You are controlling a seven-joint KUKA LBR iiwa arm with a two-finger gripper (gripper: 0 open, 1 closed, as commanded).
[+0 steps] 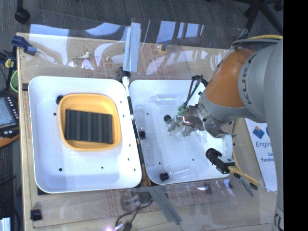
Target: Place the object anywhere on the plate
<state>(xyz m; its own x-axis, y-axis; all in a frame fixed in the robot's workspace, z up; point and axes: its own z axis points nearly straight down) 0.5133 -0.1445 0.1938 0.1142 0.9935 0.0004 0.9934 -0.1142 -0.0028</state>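
My gripper (pixel 177 124) hangs low in the right bin (pixel 159 162), reaching for something; the grip I cannot tell. The plate (pixel 89 104) waits left.

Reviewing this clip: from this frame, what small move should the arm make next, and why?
Probably a short lift straight up. The gripper sits low in the right bin over a clear, hard-to-read object, while the yellow plate lies in the left bin. Rising first would show whether anything comes along before crossing over.
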